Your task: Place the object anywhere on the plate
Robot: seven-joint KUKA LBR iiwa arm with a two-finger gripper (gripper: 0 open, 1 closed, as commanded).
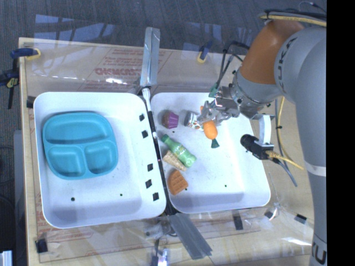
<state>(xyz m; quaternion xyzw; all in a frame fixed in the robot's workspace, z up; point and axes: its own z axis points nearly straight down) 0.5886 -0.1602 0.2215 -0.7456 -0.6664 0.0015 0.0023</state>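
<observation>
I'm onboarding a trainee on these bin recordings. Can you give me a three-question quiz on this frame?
1. True or false: the blue plate lies in the left bin.
2. Which item lies nearest the gripper? A) the green bottle B) the orange carrot C) the purple item
3. Fill in: the arm reaches into the ___ bin.

Key
1. True. The plate has three compartments and nothing lies on it.
2. B. The carrot lies just below the gripper in the right bin.
3. Right.
</observation>
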